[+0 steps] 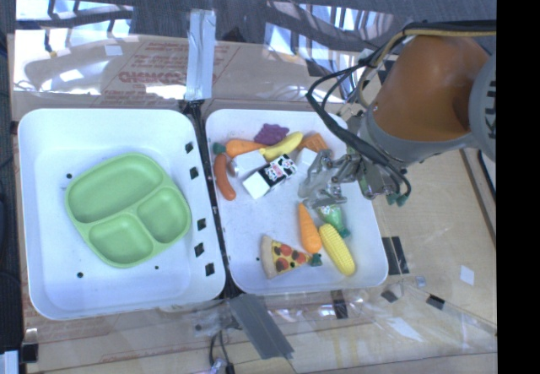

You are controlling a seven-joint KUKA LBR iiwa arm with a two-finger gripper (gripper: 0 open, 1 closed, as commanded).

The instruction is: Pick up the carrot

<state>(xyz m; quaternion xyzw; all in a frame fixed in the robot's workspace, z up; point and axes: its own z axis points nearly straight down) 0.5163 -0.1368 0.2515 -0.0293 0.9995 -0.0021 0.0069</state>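
Pizza slice (283, 257) and corn (336, 247) flank carrot (309, 229).

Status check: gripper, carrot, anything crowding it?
Gripper over right bin, nothing seen held. Carrot lying just below it. Corn alongside, pizza slice close by.

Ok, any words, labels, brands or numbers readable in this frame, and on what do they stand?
Red print on the cardboard sheet behind the bins: upside down and washed out by glare, too blurred to read.
Milk carton with its black cow pattern: any lettering too small to read.
No other text seen.
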